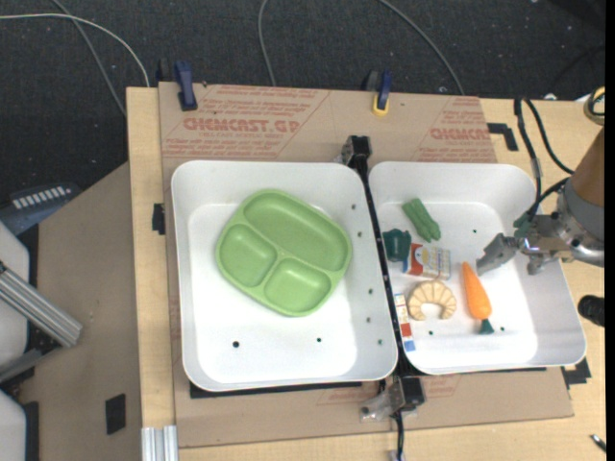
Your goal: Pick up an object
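Note:
The right bin (548, 339) holds several small toys. An orange carrot (475, 294) lies near its middle, with a tan croissant (432, 300) to its left. A green pickle-shaped piece (421, 219) lies toward the back, and a dark teal piece (397, 245) sits beside a small printed carton (430, 260). My gripper (514, 257) hangs over the right side of this bin, just right of and above the carrot's top end. Its fingers are spread apart with nothing between them.
The left bin (192, 344) holds a light green divided plate (283, 253). Small coloured blocks (404, 317) lie along the right bin's left wall. Cables run across the bench at the back and right. The arm's grey body enters from the right edge.

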`<state>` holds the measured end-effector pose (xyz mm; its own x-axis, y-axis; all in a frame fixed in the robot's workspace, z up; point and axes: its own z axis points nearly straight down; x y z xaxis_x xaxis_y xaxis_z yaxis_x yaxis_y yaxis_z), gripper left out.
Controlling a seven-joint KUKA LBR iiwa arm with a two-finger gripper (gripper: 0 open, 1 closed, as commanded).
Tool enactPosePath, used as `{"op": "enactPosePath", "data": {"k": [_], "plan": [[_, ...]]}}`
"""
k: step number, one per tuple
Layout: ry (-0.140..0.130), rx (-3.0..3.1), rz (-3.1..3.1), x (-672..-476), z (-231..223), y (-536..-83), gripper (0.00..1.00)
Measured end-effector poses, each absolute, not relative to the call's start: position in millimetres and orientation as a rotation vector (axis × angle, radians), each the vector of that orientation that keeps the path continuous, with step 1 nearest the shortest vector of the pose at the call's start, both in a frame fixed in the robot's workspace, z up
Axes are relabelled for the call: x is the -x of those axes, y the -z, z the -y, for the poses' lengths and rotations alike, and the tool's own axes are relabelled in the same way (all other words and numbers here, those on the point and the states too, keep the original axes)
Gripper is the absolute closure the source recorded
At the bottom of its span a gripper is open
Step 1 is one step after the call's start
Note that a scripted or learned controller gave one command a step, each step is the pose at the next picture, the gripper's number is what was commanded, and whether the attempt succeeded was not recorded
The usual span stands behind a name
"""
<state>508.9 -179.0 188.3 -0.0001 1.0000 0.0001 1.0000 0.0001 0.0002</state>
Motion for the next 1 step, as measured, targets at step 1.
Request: {"op": "enactPosePath", "data": {"k": [1], "plan": [[-0.002,-2.289,-2.148,-533.8,183.2,-220.0,0.00]]}}
